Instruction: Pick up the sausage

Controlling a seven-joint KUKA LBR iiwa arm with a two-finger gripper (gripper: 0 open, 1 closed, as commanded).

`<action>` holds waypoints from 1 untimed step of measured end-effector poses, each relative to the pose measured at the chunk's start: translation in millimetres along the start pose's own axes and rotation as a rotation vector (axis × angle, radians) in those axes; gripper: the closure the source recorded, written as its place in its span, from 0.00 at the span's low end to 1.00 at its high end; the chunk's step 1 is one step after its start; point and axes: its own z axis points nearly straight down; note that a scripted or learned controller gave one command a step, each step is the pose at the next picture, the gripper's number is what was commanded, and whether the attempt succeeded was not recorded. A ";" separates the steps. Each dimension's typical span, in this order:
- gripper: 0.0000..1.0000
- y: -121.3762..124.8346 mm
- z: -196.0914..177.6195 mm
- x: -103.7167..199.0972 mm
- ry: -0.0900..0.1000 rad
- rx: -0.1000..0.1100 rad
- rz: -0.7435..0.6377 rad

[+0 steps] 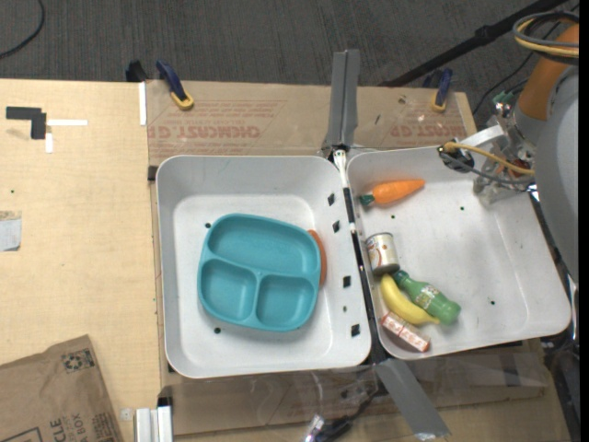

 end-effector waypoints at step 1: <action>1.00 0.1 11.8 -6.6 0.002 -0.001 -0.235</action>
